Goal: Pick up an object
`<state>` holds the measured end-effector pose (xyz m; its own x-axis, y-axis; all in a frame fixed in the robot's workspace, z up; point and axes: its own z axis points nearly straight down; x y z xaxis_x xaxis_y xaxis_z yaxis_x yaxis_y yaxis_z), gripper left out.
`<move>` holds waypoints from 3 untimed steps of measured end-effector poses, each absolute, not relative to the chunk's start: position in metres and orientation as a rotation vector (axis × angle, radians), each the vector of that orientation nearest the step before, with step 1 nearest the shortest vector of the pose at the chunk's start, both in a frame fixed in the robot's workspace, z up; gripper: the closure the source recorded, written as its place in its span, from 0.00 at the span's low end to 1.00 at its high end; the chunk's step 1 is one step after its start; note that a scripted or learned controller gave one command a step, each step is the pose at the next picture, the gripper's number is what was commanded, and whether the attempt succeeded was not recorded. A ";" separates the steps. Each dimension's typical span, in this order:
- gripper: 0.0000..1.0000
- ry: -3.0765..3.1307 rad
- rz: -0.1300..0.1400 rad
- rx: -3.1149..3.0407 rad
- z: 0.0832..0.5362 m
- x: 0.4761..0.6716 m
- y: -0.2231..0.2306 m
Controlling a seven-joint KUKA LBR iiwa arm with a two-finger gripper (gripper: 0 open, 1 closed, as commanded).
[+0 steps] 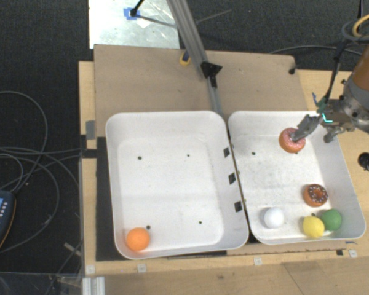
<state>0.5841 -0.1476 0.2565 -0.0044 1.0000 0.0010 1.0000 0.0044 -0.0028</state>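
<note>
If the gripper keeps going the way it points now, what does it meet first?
Most likely the pink doughnut: the gripper points down-left with its tip right at it. Depth is unclear, so contact can't be confirmed.

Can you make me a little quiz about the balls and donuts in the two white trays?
1. True or false: the orange ball lies in the left bin.
2. Which thing is the gripper right above? A) the white ball B) the pink donut C) the green ball
3. Fill in: the yellow ball sits beside the green ball in the near corner of the ____ bin.

Key: 1 true; 2 B; 3 right.
</note>
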 end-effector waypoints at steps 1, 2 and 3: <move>0.00 -2.226 -0.002 -2.218 0.259 0.585 -0.148; 0.00 -2.221 0.002 -2.218 0.217 0.582 -0.147; 0.00 -2.219 0.004 -2.218 0.158 0.574 -0.147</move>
